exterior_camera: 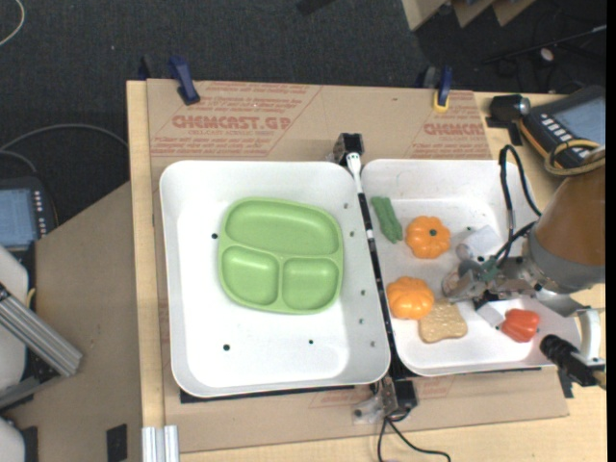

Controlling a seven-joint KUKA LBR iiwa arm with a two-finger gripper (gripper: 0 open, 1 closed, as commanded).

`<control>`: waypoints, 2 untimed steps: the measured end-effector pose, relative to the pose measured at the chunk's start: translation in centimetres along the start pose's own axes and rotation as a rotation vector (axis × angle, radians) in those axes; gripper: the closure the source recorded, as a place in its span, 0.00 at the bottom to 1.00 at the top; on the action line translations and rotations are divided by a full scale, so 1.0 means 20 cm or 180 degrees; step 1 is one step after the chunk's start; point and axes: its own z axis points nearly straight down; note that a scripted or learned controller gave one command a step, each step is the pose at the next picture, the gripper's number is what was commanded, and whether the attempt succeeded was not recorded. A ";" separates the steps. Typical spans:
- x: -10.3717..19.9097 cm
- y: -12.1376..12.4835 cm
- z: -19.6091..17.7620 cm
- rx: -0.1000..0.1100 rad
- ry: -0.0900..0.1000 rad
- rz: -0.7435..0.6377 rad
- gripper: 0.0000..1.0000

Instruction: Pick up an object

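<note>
In the right bin (438,176), my gripper (456,269) hangs low near the middle, reaching in from the right. Its two fingers stand apart with nothing between them. An orange pumpkin (427,237) lies just up and left of it. A second orange pumpkin (411,298) sits to its lower left. Right below the fingers lies a tan biscuit-shaped piece (443,324). A red pepper-like piece (520,324) rests under the wrist at the lower right. A green bean-like strip (388,218) lies near the bin's left wall.
The left bin (192,335) holds a green divided plate (280,254). A black ridge with clamps separates the two bins. Blue and yellow clamps hold the board at the back edge.
</note>
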 end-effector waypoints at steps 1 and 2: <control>-0.07 0.15 0.04 -0.0006 -0.0007 0.0004 0.00; 0.17 0.02 0.04 -0.0092 -0.0073 0.0008 0.00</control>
